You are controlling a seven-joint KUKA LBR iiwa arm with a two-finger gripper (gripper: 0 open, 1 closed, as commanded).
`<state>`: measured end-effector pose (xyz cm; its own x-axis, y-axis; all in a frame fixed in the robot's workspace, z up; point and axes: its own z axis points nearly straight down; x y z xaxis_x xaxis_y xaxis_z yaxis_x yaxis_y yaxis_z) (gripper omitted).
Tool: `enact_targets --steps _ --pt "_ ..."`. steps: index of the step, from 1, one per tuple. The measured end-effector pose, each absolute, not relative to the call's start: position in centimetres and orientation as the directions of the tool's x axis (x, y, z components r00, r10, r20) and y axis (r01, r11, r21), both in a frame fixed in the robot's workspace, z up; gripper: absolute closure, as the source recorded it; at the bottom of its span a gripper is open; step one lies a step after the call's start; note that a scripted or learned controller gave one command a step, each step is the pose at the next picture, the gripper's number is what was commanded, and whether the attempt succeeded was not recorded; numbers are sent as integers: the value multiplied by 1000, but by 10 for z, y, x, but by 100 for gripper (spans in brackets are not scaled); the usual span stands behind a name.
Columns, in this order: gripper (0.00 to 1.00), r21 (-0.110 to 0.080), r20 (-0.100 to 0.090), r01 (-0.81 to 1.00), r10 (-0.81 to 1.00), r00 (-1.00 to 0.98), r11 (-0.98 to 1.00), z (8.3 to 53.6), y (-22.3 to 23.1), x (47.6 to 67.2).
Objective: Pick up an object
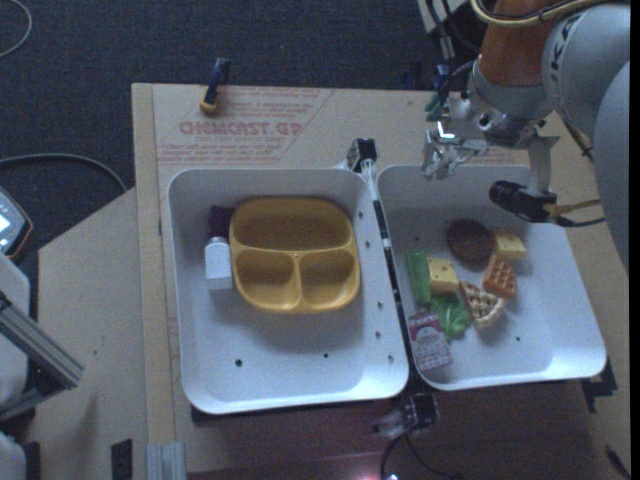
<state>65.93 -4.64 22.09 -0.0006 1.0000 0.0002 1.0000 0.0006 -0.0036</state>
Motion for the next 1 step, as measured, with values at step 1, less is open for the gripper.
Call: enact_targets --steps 1 --pt "100 -3 0 1000 1000 1 -1 232 -54 652"
